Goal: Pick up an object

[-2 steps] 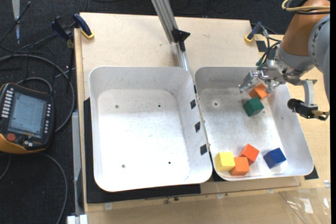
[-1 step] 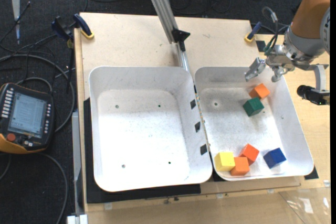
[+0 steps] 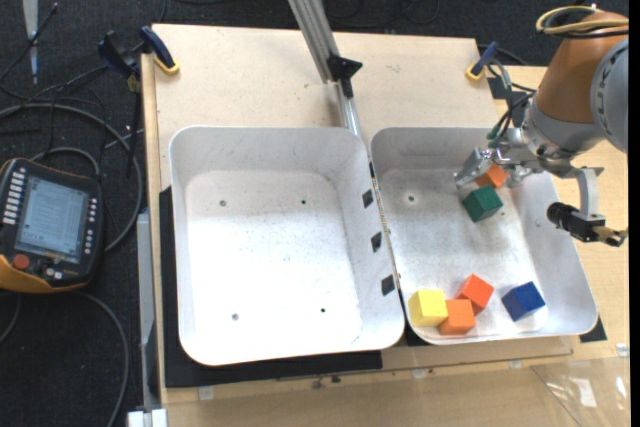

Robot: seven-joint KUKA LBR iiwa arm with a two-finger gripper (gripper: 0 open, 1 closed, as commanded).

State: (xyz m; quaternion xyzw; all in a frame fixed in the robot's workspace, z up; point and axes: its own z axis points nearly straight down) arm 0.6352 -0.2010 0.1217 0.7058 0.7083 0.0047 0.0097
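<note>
My gripper [image 3: 492,165] hangs over the upper part of the right bin [image 3: 560,255], at the end of the grey arm with its orange band [image 3: 572,80]. A small orange block [image 3: 496,178] peeks out right under the gripper, partly hidden by it. A green block [image 3: 483,204] sits just below and touching that spot in the image. Along the bin's near edge lie a yellow block [image 3: 428,306], two orange blocks [image 3: 477,291] [image 3: 459,316] and a blue block [image 3: 523,300].
The left bin [image 3: 200,215] stands beside the right one, their rims meeting in the middle. A slanted metal pole [image 3: 305,0] rises behind the bins. Clamps [image 3: 160,50] [image 3: 482,63] grip the bench's back corners. A teach pendant [image 3: 50,225] lies at far left.
</note>
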